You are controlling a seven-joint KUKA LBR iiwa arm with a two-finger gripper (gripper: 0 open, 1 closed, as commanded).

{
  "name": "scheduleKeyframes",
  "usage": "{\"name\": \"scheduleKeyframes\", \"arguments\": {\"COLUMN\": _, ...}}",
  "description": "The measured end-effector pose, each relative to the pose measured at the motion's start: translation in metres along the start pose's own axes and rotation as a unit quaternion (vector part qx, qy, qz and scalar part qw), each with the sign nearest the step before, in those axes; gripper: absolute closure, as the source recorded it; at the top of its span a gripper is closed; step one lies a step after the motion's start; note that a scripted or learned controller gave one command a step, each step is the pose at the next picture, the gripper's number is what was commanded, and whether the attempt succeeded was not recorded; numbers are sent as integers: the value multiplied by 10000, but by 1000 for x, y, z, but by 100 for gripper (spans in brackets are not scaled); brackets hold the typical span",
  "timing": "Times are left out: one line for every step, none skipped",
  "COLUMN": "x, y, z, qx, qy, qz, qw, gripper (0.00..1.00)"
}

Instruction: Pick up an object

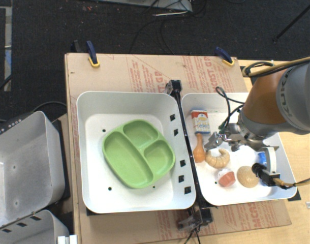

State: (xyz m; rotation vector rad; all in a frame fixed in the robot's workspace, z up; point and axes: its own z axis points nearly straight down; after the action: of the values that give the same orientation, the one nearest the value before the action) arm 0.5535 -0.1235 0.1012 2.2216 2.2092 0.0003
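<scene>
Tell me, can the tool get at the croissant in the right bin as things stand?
Probably yes: the tool hovers right above the croissant, and nothing covers it, though an orange bottle lies close beside.

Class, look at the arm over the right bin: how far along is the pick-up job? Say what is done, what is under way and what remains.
Done: the arm has reached into the right bin, its hand low beside the croissant and orange gourd.
In hand: nothing is visibly lifted; the croissant lies on the bin floor.
Left: gripping an object and raising it. The green plate sits in the left bin.
</scene>
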Motion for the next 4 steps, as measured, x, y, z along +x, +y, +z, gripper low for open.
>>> {"name": "scheduleKeyframes", "arguments": {"x": 4, "y": -1, "z": -9, "qx": 27, "qy": 29, "qz": -12, "qw": 10000, "gripper": 100}}
{"name": "scheduleKeyframes", "arguments": {"x": 0, "y": 4, "z": -53, "qx": 10, "qy": 24, "qz": -35, "qw": 10000, "gripper": 100}}
{"name": "scheduleKeyframes", "arguments": {"x": 1, "y": 1, "z": -115, "qx": -1, "qy": 22, "qz": -40, "qw": 10000, "gripper": 100}}
{"name": "scheduleKeyframes", "arguments": {"x": 1, "y": 2, "z": -150, "qx": 8, "qy": 23, "qz": -44, "qw": 10000, "gripper": 100}}
